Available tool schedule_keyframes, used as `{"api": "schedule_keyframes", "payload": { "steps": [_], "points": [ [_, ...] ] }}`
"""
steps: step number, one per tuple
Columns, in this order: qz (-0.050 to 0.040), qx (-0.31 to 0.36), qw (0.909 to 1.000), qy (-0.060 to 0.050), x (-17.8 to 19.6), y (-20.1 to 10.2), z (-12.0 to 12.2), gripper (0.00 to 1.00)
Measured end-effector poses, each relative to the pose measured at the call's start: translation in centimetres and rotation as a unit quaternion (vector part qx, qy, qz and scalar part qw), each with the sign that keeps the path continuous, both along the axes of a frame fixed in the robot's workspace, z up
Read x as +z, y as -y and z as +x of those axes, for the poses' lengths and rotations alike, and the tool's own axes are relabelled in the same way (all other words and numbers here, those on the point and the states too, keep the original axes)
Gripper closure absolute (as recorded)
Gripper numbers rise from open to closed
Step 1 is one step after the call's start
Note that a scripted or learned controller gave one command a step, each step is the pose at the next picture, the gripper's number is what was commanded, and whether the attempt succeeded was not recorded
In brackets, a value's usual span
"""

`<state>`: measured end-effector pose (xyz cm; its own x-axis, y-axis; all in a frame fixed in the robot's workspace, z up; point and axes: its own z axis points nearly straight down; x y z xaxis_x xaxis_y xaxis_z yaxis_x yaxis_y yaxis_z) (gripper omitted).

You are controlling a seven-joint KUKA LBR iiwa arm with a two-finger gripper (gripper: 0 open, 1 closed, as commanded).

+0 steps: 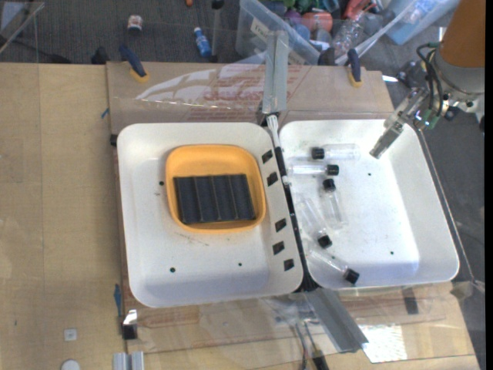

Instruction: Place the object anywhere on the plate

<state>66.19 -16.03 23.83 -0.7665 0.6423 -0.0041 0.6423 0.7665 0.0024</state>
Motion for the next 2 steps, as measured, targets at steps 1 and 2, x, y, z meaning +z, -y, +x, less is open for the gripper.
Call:
{"api": "schedule_keyframes", "payload": {
  "steps": [1,2],
  "points": [
    [-0.0001,0.074,0.9973,0.0,-0.1,-1.1,-0.1,0.0],
    [-0.0008,0.12,0.9928,0.001,0.1,0.2,-0.3,0.0]
  ]
}}
